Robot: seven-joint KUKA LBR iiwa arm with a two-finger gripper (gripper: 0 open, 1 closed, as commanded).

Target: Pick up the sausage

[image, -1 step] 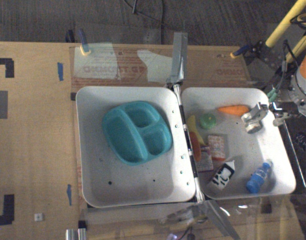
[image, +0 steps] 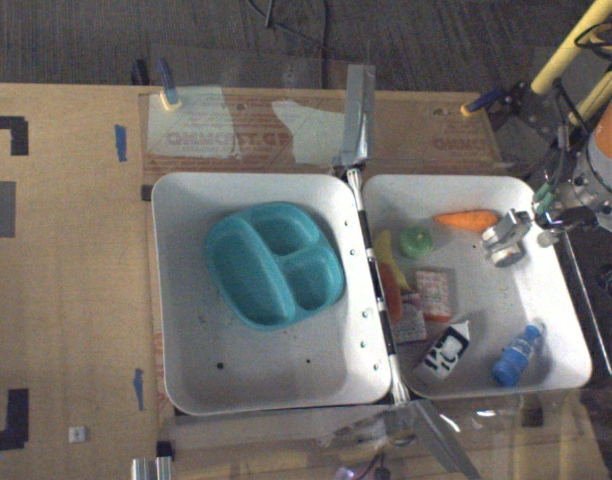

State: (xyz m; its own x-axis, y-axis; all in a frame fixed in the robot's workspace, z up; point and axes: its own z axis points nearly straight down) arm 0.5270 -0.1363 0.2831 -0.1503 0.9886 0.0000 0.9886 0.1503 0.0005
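The sausage (image: 389,291) is a thin reddish-orange stick lying along the left wall of the right bin (image: 561,298), just below a yellow banana-like piece (image: 385,247). My gripper (image: 504,242) hangs over the upper right part of that bin, just right of and below an orange carrot (image: 466,221). It is well to the right of the sausage, with nothing seen held in it. The arm's wrist (image: 576,203) comes in over the bin's right rim.
The right bin also holds a green round fruit (image: 417,241), a small packet (image: 435,290), a black-and-white carton (image: 446,349) and a blue bottle (image: 515,356). A teal divided plate (image: 274,262) lies in the left bin (image: 186,348).
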